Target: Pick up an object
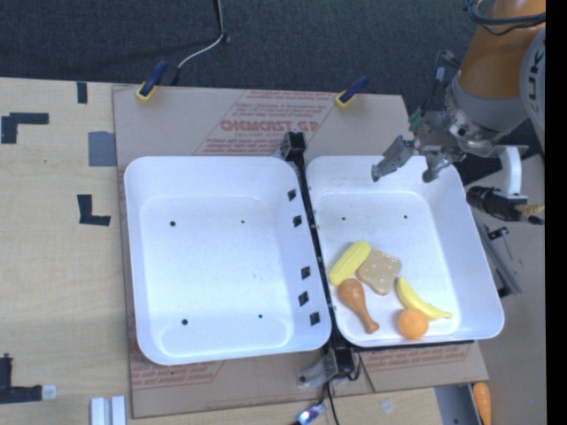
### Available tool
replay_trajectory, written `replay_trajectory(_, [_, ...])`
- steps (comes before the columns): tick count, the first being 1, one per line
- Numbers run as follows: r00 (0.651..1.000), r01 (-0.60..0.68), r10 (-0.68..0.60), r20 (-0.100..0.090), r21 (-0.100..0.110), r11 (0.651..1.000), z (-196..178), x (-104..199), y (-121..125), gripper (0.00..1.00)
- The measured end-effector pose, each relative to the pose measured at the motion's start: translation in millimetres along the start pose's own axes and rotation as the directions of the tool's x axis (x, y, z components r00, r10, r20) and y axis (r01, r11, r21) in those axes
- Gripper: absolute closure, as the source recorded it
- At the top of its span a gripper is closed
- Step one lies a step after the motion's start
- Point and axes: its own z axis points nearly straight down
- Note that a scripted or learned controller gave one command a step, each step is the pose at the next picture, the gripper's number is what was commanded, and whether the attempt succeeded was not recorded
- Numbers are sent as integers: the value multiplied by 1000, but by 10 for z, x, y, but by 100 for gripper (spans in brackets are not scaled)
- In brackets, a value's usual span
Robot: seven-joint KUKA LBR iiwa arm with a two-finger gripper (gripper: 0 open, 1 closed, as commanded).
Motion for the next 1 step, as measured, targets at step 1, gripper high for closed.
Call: replay_trajectory(1, [1000, 3, -3, 3, -19, 1000, -1805, 192, 109, 0])
